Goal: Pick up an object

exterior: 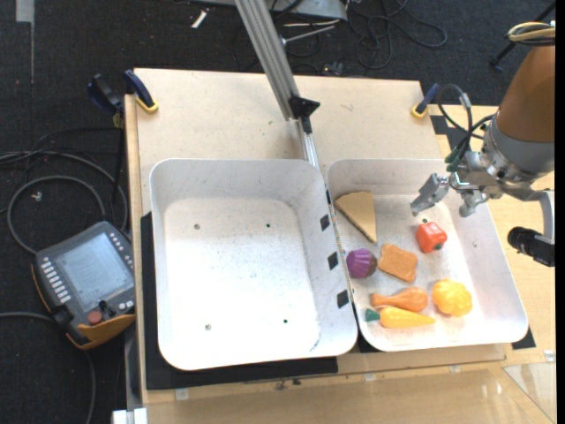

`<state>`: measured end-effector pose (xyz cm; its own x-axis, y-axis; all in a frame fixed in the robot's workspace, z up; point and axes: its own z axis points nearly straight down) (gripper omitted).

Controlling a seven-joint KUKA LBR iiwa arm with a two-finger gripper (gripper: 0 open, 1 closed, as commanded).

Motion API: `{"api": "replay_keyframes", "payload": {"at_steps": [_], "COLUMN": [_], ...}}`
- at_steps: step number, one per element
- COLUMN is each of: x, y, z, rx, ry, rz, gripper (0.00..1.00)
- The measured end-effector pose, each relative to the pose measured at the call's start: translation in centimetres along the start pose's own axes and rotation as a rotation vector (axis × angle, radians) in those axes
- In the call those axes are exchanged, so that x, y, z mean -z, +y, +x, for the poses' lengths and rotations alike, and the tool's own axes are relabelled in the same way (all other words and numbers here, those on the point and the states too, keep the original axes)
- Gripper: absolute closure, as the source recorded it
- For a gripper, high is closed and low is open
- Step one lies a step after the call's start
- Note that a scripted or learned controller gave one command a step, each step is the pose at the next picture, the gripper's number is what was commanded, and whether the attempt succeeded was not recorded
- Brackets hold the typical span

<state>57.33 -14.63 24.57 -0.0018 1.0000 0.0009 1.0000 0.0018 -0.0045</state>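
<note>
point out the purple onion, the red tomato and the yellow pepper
purple onion (360, 262), camera view, middle of its rounded body
red tomato (431, 237), camera view, centre of its red top
yellow pepper (452, 298), camera view, middle of its yellow body

One overhead camera slants down on both bins (177, 179).

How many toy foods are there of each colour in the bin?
Tan: 1, wedge
Red: 1, tomato
Purple: 1, onion
Yellow: 1, pepper
Orange: 3, block, drumstick, carrot
Total: 7, all in the right bin.
</note>
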Motion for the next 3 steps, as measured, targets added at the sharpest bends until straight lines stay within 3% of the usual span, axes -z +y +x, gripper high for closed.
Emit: {"api": "replay_keyframes", "payload": {"at_steps": [1, 3], "x": [0.2, -8.9], "y": [0.1, 1.0], "z": [0.0, 0.0], "rx": [-0.001, -0.002], "ry": [-0.001, 0.000], "rz": [-0.005, 0.001], "gripper": [0.00, 0.00]}}
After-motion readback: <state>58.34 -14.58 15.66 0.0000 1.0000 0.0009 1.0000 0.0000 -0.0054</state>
